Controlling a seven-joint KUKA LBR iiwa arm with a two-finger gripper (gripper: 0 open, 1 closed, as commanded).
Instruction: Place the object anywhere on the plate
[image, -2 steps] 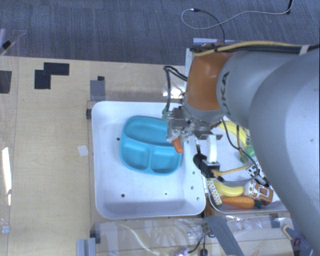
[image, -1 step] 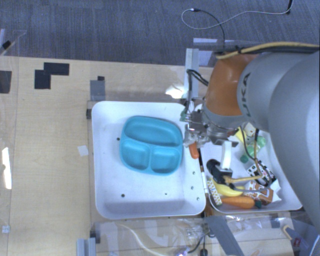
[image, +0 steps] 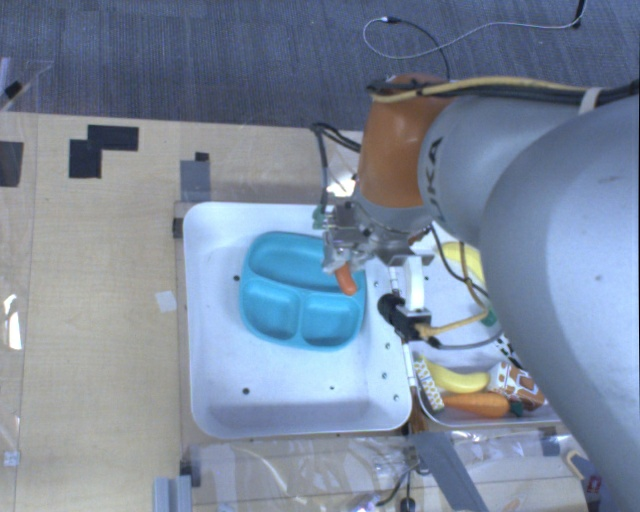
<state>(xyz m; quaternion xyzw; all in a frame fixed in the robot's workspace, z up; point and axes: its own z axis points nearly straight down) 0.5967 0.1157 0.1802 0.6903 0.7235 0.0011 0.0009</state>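
1. The blue plate (image: 298, 298), a divided one with three compartments, lies in the left white bin (image: 215, 330), toward the middle of the frame.
2. The gripper (image: 340, 262) hangs over the plate's upper right rim, below the orange band of the arm (image: 400, 140) that fills the right of the frame.
3. A small orange object (image: 346, 281), carrot-like, shows just under the fingertips, and the fingers appear closed on its upper end (the grip point itself is partly hidden by the wrist, so this is a judgement).
4. The object's long axis slants from upper left to lower right, and its free end points down toward the plate's right edge.
5. The relation that matters: the object sits right at the plate's rim, over the boundary between the large upper compartment and the bin floor to the right. A release here could tip it off the rim, so a short shift toward the frame's left, over the plate's middle, looks the safer move.
6. The right bin (image: 430, 405) holds a banana (image: 455, 378) and an orange carrot (image: 478, 404), well apart from the plate.
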